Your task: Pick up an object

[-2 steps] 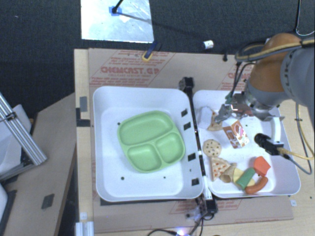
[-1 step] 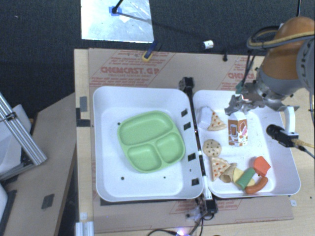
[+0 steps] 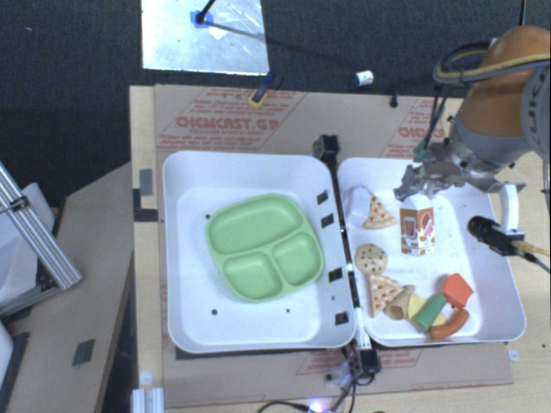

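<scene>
My gripper (image 3: 418,188) hangs over the back of the right bin (image 3: 508,295), directly above a small brown and white carton (image 3: 417,229) that stands upright. The carton's top reaches up to the gripper's tip, and whether it is held is not visible. To the left of the carton lies a pizza slice (image 3: 377,212) beside a white piece (image 3: 357,201). Nearer the front are a round cookie (image 3: 370,258), a second pizza slice (image 3: 381,292), an orange block (image 3: 458,288), a green block (image 3: 428,311) and a red sausage (image 3: 450,323).
The left bin (image 3: 185,308) holds a green divided plate (image 3: 263,246). A black-clipped divider (image 3: 338,231) runs between the two bins. The arm's grey and orange body (image 3: 504,93) reaches in over the right bin's back right corner.
</scene>
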`<state>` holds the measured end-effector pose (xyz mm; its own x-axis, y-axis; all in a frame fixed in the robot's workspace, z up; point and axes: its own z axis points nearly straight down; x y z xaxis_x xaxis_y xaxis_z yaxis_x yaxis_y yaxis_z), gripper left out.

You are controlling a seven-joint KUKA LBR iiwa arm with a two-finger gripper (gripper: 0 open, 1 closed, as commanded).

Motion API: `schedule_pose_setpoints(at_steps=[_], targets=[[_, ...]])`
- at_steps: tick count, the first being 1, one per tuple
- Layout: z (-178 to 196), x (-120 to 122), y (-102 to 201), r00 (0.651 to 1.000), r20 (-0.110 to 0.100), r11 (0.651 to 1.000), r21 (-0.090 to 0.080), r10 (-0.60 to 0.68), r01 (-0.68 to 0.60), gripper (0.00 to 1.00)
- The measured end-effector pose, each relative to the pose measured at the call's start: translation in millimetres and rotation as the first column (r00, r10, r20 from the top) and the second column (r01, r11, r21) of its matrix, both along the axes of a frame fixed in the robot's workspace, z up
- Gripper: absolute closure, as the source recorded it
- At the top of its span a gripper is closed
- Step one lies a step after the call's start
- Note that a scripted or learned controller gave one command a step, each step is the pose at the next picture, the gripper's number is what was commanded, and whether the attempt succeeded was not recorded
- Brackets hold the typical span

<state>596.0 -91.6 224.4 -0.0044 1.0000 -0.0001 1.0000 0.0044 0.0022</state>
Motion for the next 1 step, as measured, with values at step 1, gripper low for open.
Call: schedule_pose_setpoints(at_steps=[1], targets=[[8.0,16.6,49.3,1.000,0.001,1.000,0.002,0.005,-0.005,1.00]])
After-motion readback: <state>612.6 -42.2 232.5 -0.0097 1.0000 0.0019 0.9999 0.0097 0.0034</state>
